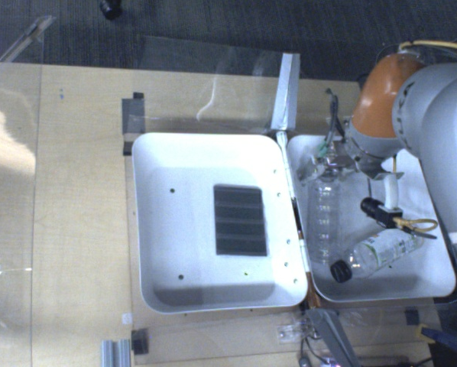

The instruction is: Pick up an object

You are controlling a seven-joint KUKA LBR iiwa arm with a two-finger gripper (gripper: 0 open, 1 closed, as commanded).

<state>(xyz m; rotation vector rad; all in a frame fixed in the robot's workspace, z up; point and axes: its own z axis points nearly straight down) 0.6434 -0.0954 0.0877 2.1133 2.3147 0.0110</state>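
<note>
- The gripper (pixel 332 163) hangs at the right bin's (pixel 442 277) 11 o'clock corner; its grasp can't be told.
- Bottles: upright one (pixel 325 216) at 9 o'clock, black-capped one (pixel 377 252) at 6.
- Best centre over one bottle's body before closing.

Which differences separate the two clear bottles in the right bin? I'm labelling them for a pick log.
The capped bottle has a black cap at its lower-left end; the long bottle shows no dark cap. The capped bottle lies slanted across the right bin, near its front; the long bottle runs front to back by the left wall. Both are clear plastic, lying down.
</note>
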